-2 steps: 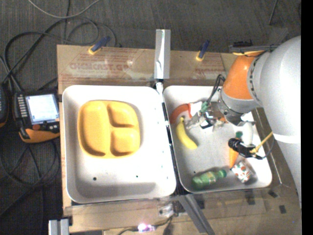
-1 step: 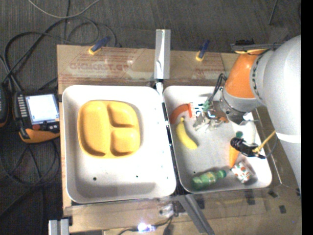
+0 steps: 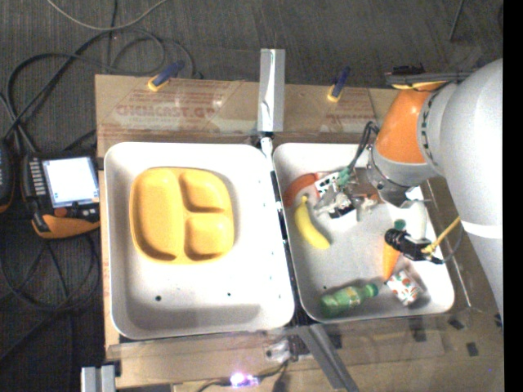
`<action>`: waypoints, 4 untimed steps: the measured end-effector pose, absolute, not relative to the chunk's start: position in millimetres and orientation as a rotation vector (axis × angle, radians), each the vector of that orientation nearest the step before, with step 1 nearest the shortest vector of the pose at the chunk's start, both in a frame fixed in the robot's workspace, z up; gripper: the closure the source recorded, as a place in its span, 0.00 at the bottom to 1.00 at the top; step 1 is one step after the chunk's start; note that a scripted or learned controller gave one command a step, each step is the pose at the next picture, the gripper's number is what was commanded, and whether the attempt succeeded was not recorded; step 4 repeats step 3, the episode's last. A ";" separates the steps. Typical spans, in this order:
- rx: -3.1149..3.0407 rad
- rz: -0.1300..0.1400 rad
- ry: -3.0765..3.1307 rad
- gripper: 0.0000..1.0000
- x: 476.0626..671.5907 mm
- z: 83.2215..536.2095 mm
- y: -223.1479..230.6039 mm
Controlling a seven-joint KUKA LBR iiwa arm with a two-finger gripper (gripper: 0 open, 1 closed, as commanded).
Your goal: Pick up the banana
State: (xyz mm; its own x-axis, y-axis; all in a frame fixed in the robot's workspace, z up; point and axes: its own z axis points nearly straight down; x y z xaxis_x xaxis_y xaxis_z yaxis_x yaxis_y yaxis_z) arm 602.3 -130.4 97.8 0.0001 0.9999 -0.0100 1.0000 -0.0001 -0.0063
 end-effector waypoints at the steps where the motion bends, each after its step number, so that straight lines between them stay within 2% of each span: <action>1: 2.072 0.007 2.342 0.00 555.0 89.9 -109.9; 2: 2.051 0.010 2.362 0.00 494.7 90.1 -102.5; 3: 1.947 0.006 2.448 0.00 561.3 89.6 -100.0; 4: 1.947 0.006 2.448 0.00 561.3 89.6 -100.0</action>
